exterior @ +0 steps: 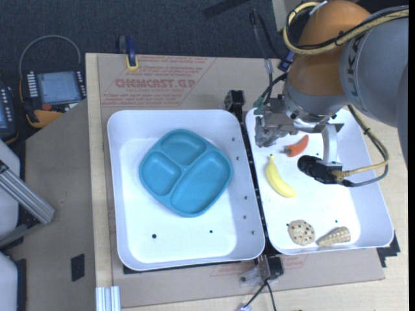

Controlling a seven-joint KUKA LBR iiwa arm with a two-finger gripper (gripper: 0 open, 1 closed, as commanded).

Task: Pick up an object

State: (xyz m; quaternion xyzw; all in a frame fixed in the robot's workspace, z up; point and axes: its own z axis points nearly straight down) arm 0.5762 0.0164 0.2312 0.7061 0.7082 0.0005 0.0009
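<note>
Blue sectioned plate (186, 172) in left bin (123, 193); claw (267, 133) above banana (279, 178) in right bin (369, 206).

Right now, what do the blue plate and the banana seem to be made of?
The blue plate: probably moulded plastic, matte, uniform colour, with three smooth rounded compartments. The banana: likely a plastic toy, even yellow with a slight sheen and no spots, though real fruit cannot be ruled out.

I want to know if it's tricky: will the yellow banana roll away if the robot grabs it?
The banana is curved and lies flat in the right bin, so it would probably pivot or slide, not roll far. It looks smooth, maybe slippery. Being small, likely a toy, it's probably light and stiff.
</note>
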